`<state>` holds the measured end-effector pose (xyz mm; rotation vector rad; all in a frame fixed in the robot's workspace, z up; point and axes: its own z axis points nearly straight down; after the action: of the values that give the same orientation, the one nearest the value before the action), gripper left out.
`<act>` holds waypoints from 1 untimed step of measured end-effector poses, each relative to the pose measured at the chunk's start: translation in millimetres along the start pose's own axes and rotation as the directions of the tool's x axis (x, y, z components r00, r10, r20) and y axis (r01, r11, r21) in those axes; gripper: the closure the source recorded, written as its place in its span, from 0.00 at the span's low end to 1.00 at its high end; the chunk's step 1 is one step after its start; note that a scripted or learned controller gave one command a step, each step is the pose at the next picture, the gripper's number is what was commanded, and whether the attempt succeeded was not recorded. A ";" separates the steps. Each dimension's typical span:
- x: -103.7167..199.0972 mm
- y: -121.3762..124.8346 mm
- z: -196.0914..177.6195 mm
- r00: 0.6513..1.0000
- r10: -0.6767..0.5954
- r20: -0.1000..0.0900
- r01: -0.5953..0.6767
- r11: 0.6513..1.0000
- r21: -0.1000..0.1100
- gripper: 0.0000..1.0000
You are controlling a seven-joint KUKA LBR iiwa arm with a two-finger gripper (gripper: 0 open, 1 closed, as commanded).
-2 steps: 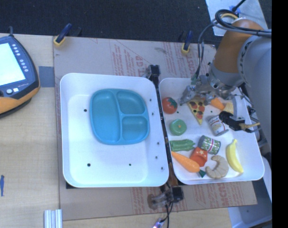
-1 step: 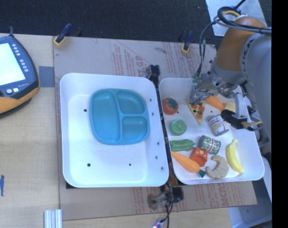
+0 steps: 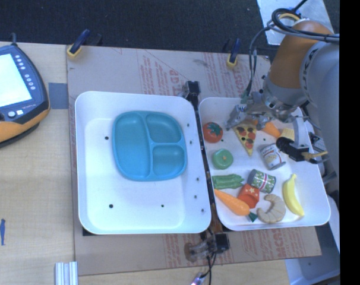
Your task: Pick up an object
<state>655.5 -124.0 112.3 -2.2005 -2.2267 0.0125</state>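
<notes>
Right now the claw (image 3: 244,113) hangs over the pizza slice (image 3: 247,137), whose tip points down toward us; I cannot tell if it grips.

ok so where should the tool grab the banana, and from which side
Probably across the middle of the banana, coming straight down. It lies flat by the right bin's right wall, long axis roughly along the wall; the narrow curved body suits closing across its width.
</notes>
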 end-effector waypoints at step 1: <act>-12.2 1.4 19.5 1.000 0.008 0.001 -0.008 1.000 -0.010 0.00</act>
<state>656.7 -136.2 92.7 -2.2148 -2.2241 0.0030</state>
